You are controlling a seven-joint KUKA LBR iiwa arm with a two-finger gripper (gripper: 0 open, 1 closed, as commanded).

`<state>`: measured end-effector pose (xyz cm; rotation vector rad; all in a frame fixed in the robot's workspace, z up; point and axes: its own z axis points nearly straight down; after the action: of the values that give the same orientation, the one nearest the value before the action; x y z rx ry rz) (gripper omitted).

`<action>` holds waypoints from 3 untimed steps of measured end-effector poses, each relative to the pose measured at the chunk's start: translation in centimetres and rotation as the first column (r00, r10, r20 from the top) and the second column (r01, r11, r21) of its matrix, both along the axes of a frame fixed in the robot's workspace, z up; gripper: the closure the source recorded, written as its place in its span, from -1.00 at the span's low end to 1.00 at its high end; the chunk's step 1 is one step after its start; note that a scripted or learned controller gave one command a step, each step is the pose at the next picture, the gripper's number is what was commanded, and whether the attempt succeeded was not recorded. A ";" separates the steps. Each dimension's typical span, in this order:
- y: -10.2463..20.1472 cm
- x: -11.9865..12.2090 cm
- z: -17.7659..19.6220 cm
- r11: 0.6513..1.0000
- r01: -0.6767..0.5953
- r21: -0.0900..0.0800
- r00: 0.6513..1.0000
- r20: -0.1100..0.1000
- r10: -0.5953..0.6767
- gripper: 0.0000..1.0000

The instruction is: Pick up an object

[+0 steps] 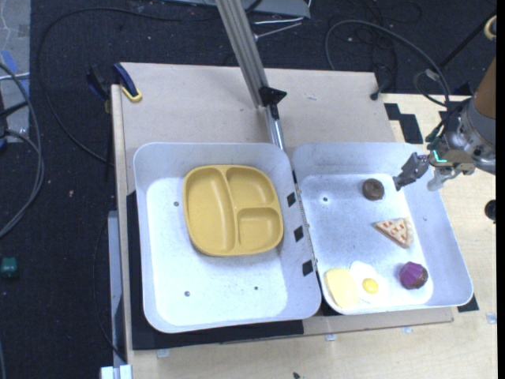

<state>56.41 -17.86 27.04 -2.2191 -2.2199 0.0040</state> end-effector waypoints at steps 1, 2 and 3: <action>0.0 0.1 0.2 1.000 -0.001 -0.001 1.000 0.003 0.001 -1.00; -0.6 -0.8 -5.3 1.000 0.002 0.001 1.000 -0.002 -0.002 -1.00; -1.3 -0.2 -10.6 1.000 0.001 0.000 1.000 0.000 -0.001 -1.00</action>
<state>56.23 -19.14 16.42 -2.2201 -2.2182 0.0042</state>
